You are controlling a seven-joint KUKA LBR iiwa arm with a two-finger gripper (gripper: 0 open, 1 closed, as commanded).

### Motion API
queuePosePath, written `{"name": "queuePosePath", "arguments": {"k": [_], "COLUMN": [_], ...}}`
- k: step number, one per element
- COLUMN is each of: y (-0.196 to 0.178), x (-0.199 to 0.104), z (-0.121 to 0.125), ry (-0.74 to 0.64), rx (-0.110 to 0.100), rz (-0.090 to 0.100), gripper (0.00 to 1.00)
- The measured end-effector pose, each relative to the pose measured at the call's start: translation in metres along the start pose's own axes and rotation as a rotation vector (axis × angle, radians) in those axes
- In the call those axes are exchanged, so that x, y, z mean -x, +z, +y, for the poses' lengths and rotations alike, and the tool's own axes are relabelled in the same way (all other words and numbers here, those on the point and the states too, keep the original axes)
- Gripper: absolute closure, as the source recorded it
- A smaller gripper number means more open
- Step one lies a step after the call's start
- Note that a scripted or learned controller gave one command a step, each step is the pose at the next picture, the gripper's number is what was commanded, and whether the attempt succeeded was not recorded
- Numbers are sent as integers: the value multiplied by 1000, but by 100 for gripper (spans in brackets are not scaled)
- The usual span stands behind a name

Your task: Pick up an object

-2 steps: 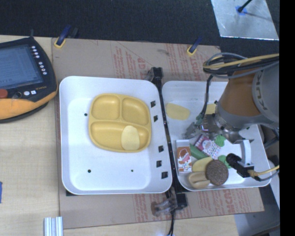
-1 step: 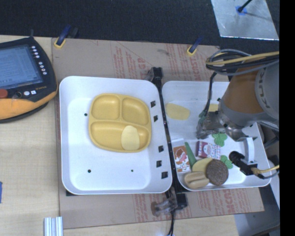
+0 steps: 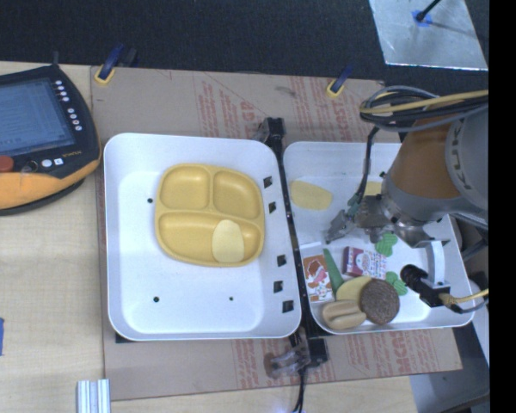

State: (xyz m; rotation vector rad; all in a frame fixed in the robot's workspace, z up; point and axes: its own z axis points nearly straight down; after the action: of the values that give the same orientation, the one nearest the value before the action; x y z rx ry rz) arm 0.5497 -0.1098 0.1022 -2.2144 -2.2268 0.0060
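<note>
The arm's wrist hangs over the right bin [image 3: 314, 166] and covers part of it; the gripper [image 3: 354, 222] is low above the bin floor, and I cannot tell how its claw stands. The objects lie crowded in the near half: a brown round disc [image 3: 380, 301], a bread-like roll [image 3: 344, 317], a small red packet [image 3: 316, 271] with unreadable print; a pale yellow piece [image 3: 310, 195] lies apart. The left bin [image 3: 138, 308] holds a yellow divided tray [image 3: 189, 205]; a teach pendant [image 3: 34, 136] rests left.

Grey arm [image 3: 469, 157] with a broad orange band [image 3: 421, 166], black and yellow cables [image 3: 413, 103] looping above.
</note>
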Motion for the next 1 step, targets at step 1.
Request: {"name": "queuePosePath", "arguments": {"k": [1], "y": [-63], "x": [84], "z": [-12], "ry": [6], "rx": [4], "rz": [-1], "gripper": [0]}}
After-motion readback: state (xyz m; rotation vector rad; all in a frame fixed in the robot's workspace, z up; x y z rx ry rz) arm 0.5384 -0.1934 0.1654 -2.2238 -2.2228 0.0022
